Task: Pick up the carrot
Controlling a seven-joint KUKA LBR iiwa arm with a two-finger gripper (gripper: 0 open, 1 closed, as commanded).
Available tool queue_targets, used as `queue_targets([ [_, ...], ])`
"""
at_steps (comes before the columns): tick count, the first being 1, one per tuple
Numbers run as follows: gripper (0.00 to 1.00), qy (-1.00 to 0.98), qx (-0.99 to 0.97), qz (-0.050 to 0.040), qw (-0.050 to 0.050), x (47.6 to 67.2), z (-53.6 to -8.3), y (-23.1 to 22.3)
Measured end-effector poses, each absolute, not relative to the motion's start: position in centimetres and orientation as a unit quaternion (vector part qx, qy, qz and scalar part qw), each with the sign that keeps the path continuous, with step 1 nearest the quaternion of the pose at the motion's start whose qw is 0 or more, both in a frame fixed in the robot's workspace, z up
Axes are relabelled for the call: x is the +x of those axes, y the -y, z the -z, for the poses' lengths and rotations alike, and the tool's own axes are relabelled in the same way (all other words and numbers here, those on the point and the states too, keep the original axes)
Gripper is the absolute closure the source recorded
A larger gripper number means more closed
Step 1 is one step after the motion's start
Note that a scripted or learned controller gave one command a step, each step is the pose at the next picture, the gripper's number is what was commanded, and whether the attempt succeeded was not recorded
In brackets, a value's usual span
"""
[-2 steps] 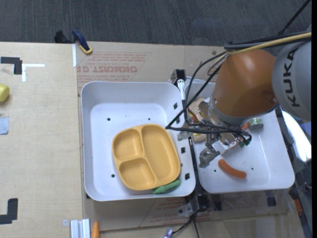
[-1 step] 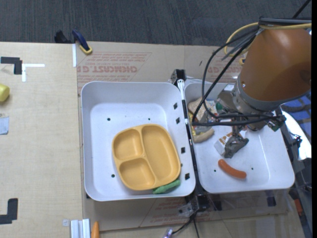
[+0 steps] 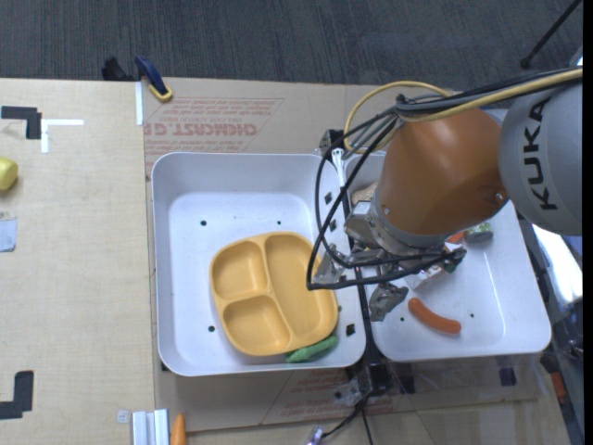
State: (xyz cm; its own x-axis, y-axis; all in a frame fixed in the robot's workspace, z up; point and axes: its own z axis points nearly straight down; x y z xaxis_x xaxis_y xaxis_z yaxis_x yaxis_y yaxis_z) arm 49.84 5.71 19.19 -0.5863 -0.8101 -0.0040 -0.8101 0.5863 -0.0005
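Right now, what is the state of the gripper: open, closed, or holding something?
Gripper: cannot be told; it hangs above the right bin, near the carrot.

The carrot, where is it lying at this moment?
The carrot lies on the floor of the right bin, near its front edge, just below and right of the arm's hand.

the carrot [image 3: 435, 317] is small and orange. it lies flat in the right white bin [image 3: 519, 327], near the front.
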Motion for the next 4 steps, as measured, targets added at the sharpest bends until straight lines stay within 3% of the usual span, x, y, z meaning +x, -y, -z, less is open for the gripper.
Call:
queue_targets([
  [1,0.00,-0.863,-0.505,-0.0008,0.001,48.2,-11.4,-12.0],
  [2,0.00,-0.889,-0.457,0.0005,0.005,48.1,-9.5,-18.6],
  [3,1.00,-0.891,-0.454,0.0034,0.003,48.3,-10.4,-18.1],
  [4,1.00,-0.920,-0.391,0.0001,0.002,47.9,-13.9,-17.3],
])
